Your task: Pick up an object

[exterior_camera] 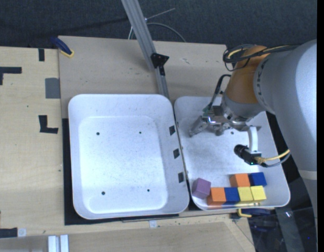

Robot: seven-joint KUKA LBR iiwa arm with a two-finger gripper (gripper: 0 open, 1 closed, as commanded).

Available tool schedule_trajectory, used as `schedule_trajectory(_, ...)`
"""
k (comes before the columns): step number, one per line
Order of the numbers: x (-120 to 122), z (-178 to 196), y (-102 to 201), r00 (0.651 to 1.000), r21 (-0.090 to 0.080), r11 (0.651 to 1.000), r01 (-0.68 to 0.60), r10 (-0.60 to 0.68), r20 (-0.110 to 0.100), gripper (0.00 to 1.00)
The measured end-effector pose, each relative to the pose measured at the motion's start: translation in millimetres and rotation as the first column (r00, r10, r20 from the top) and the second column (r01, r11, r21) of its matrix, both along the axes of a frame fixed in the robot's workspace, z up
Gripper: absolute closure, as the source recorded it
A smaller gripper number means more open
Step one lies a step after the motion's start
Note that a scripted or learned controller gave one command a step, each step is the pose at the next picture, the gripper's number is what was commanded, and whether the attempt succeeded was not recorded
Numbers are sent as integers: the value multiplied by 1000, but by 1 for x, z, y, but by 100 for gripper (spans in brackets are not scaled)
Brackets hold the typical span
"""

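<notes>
The blocks sit at the near end of the right bin (204, 146): a purple block (202, 187) beside a cluster of orange, blue and yellow blocks (240, 188). The gripper (210, 124) hangs above the bin's far half, well apart from them; whether it is open or closed, I cannot tell. The left bin (120, 156) lies beside it on the desk (25, 156).

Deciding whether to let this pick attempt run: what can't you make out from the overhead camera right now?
- Gripper: too small and blurred in the camera view to judge its state.
- Right bin: far right corner hidden by the arm.
- Blocks: packed together at the near rim; any gaps between them too small to judge.
</notes>
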State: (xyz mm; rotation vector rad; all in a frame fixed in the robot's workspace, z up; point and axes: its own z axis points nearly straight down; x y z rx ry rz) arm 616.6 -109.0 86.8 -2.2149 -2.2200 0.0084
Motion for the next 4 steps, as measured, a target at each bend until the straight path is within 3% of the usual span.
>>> schedule_trajectory(1,-66,4,-9,1000,0,1000,4,-4,1,0)
schedule_trajectory(2,-62,109,72,1000,2,1000,-6,6,14,0)
schedule_trajectory(3,-67,105,137,1000,2,1000,-7,7,5,0)
schedule_trajectory(4,-129,136,109,1000,1,1000,3,-3,5,0)
